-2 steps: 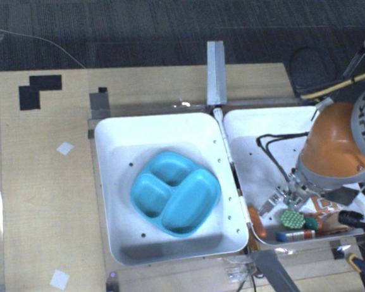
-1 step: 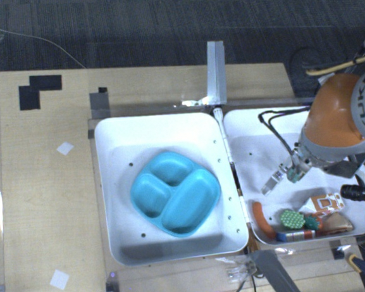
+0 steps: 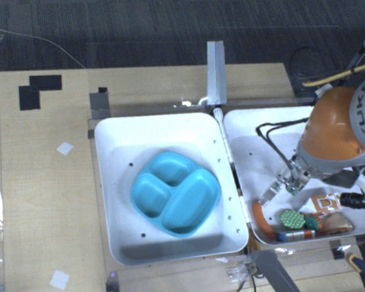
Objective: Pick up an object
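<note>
Claw hangs low in right bin; grip state unclear

The grey arm with its orange band reaches in from the right, wrist angled down and leftward.

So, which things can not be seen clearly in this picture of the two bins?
- Gripper: small and seen from above in the camera view; open or shut cannot be told.
- Pile of objects in the right bin: crowded together and too small to name, apart from an orange piece and a green dotted one.
- Far right part of that bin: covered by the arm.
</note>
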